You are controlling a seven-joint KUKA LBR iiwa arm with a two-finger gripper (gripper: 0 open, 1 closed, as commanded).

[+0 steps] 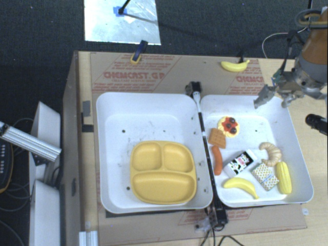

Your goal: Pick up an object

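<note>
Nothing is picked up yet. My end effector (274, 95) hangs released, fingers apart, over the right bin's (300, 152) far right corner. Candidates lie along its near edge: banana (242, 186), corn cob (284, 177), sausage (217, 160).

Two white bins — left bin (110, 137), right bin (294, 137). In the left one, a plain yellow divided plate (164, 171). In the right one: yellow banana (241, 186), yellow corn cob (284, 177), orange-red sausage (217, 159), tan waffle (217, 137) w/ grid pattern, yellow round pastry (228, 126) w/ red and dark spots, pale beige croissant (270, 151), black-and-white cow-print carton (240, 162), small box (265, 176) w/ white, blue and yellow speckle pattern. Another yellow banana (234, 64) lies on the brown cardboard (169, 73) w/ red lettering. Gripper (274, 97) grey — arm (313, 55) grey w/ orange band. Floor (41, 40) dark, w/ a silvery sheet (123, 14).
</note>
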